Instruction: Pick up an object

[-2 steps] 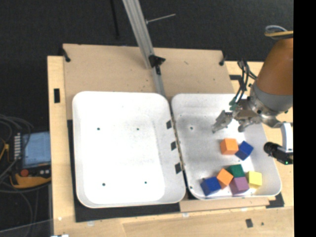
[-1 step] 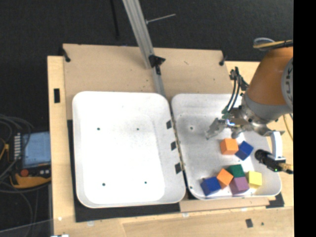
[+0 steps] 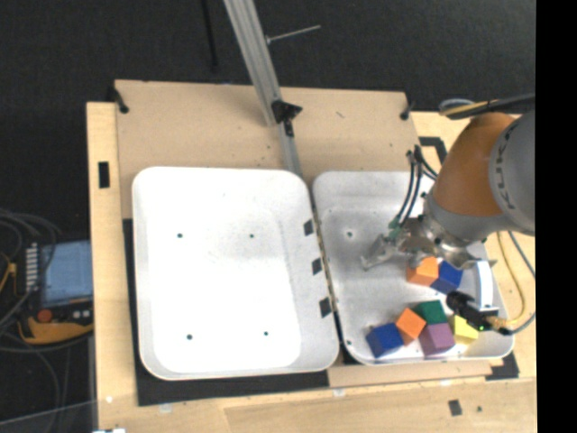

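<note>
Fingers [image 3: 374, 256] of the grey two-finger gripper [image 3: 383, 253] are sitting slightly parted over bare floor in the right white plastic bin [image 3: 347, 197], gripping nothing that I am seeing. Small foam cubes are lying near: orange [image 3: 422, 271] and blue [image 3: 447, 276] just beside the wrist, others clustering by the near wall [image 3: 424, 327].

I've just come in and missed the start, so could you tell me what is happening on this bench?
A KUKA arm reaches in from the right over the right bin, its gripper low above the bin's bare floor. Small coloured blocks sit in that bin's lower right corner: two orange, two blue, one green, one purple and one yellow. Nothing shows between its fingers yet.
</note>
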Controlling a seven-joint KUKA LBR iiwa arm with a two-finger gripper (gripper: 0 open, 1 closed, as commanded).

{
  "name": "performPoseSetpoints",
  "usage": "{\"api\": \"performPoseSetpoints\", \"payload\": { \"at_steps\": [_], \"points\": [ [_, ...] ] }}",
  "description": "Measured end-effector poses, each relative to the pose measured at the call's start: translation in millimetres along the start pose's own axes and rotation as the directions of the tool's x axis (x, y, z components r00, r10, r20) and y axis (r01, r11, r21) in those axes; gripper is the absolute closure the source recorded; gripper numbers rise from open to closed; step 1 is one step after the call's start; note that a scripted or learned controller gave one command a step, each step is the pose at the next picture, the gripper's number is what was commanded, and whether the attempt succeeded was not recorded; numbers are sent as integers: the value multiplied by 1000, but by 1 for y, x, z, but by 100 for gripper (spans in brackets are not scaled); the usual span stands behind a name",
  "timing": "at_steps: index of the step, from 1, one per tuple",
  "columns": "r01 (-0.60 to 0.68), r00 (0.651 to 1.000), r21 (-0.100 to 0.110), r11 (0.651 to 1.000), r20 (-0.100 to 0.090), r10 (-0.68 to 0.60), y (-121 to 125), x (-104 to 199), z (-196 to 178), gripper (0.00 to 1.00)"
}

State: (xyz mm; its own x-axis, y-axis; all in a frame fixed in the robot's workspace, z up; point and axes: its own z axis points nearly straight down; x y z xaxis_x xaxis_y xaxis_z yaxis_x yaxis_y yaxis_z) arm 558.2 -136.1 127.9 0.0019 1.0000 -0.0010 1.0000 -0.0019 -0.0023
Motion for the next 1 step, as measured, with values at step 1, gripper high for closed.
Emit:
{"api": "performPoseSetpoints", "payload": {
  "at_steps": [1],
  "points": [
    [-8, 1000, -8, 1000, -2, 8, 2, 0, -13, 100]
  ]
}}
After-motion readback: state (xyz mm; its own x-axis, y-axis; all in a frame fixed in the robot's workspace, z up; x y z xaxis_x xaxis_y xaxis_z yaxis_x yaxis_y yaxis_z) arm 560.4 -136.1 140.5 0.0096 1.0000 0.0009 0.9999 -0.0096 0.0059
